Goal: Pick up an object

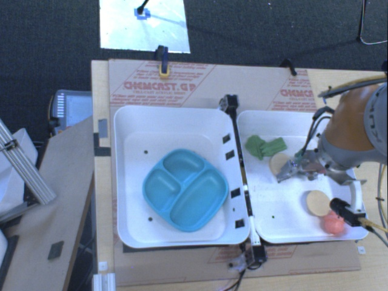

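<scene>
Bench: wooden top (pixel 100 235) under a cardboard sheet (pixel 200 80) printed "CHEMCAST GP".
Floor: dark carpet (pixel 54 23).
Left bin (pixel 130 123): blue divided plate (pixel 185 188).
Right bin (pixel 285 226): green object (pixel 265 147), tan disc (pixel 316 202), pink ball (pixel 333 224).
Gripper (pixel 286 171): low over the right bin; grip state cannot be told.

Reaches in from the right, grey arm (pixel 357 132) bent downward, orange band above the wrist uppermost. Wrist angled down and leftward, ending in the gripper (pixel 285 173), low and tilted toward the left. Cables looped along the wrist's left side.
</scene>
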Controlling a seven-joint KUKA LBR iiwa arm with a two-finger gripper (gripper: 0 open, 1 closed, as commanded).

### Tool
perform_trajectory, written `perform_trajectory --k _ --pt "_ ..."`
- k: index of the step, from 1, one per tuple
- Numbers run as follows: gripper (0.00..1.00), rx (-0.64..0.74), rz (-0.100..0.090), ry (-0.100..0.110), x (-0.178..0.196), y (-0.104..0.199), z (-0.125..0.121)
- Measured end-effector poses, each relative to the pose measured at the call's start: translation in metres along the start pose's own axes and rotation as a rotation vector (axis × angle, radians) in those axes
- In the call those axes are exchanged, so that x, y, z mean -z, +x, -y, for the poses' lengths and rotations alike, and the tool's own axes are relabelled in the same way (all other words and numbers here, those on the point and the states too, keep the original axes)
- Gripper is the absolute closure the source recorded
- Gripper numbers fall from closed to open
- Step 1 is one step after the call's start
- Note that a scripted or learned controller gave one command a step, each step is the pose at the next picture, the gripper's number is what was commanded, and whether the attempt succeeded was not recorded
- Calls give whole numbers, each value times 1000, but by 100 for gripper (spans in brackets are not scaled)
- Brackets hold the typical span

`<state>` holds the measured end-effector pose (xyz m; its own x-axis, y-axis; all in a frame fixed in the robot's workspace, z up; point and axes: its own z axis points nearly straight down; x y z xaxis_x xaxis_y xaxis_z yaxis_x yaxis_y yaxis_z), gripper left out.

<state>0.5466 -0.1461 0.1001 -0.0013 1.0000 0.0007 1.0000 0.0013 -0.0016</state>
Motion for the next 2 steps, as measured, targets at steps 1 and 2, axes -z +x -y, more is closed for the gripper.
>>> perform_trajectory --k 1,2 --pt "100 0 1 -4 13 -1 -1" --pt "100 2 3 -8 75 -4 3"
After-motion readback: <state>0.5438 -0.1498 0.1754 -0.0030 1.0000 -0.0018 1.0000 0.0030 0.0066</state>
